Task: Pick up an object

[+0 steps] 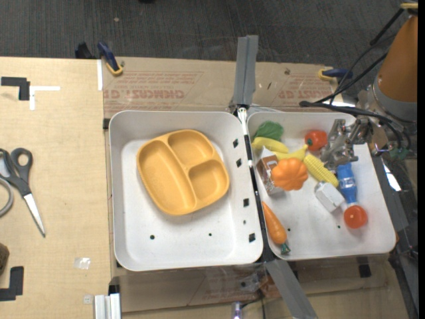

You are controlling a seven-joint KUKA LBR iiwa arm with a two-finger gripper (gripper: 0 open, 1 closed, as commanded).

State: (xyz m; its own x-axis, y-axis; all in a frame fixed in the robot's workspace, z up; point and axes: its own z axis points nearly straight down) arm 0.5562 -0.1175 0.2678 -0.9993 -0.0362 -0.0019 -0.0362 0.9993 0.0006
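Two shallow white bins sit side by side on a wooden counter (53, 178), seen from above. The left bin (133, 244) holds an orange divided plate (182, 171), lying flat near its middle. The right bin (372, 241) holds a jumble of toy food. A pumpkin (290, 174) sits near the left wall, with a banana (279, 146) and a green leaf (269, 130) farther back. A corn cob (319, 168) lies just right of the pumpkin. A carrot (274, 226) lies along the near left wall. A small tomato (316, 139) sits far back, a red ball (355, 216) near the front right, with a white block (329, 197) and a blue bottle (346, 182) between them. The arm reaches in from the right. Its hand (340, 148) hangs over the corn and bottle; I cannot tell whether it is spread or closed. Scissors (23, 185) lie on the counter at far left.
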